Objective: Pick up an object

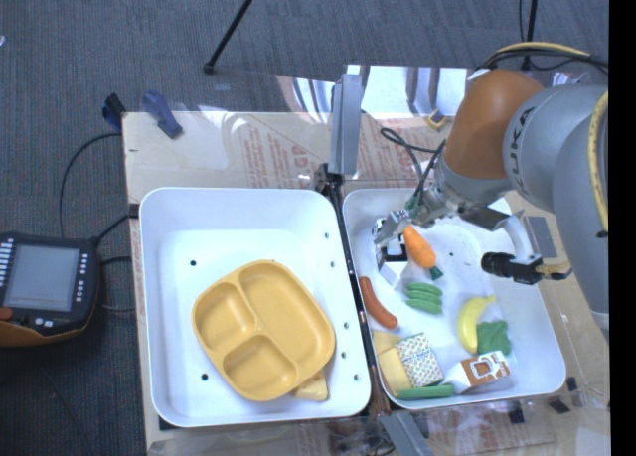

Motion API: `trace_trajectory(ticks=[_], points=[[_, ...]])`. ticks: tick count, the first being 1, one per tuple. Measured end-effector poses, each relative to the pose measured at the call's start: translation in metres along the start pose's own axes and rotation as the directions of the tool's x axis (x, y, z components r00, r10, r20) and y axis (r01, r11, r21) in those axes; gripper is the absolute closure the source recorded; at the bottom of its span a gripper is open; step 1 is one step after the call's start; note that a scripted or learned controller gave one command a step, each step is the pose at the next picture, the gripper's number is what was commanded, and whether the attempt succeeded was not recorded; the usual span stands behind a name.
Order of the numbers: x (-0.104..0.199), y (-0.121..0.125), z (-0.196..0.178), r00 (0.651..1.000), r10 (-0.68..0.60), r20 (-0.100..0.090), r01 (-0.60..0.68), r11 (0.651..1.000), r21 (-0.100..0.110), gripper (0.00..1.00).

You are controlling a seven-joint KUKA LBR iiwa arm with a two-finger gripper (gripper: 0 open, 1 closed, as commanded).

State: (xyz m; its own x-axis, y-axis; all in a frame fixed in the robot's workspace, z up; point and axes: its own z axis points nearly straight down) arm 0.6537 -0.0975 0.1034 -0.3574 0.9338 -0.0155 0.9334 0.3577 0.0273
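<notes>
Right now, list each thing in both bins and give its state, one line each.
gripper: low in the right bin, beside the carrot; grip unclear
carrot: lying tilted, by the gripper
yellow divided tray: lying flat in the left bin, compartments up
sausage: lying near the right bin's left wall
green pea pods: lying flat
banana: lying curved
small carton: on its side

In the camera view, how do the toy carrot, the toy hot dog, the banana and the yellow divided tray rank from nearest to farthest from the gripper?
Measured from the gripper:
1. Toy carrot, right beside it in the right bin.
2. Toy hot dog, below it, near the right bin's left wall.
3. Banana, lower right in the same bin.
4. Yellow divided tray, in the left bin.
</notes>
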Motion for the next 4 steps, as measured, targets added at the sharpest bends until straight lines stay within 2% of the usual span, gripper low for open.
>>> trace_trajectory(ticks=[1, 2, 3, 4], points=[[0.007, -0.008, 0.0, 0.998, -0.062, 0.0, 0.062, 0.998, -0.003, 0.0], [0.008, -0.029, -0.001, 0.992, -0.129, -0.003, 0.129, 0.992, -0.005, 0.0], [0.0, -0.025, 0.001, 0.999, 0.048, -0.012, -0.048, 0.999, 0.006, 0.0], [-0.002, -0.014, 0.001, 0.987, 0.16, -0.007, -0.16, 0.987, 0.008, 0.0]])
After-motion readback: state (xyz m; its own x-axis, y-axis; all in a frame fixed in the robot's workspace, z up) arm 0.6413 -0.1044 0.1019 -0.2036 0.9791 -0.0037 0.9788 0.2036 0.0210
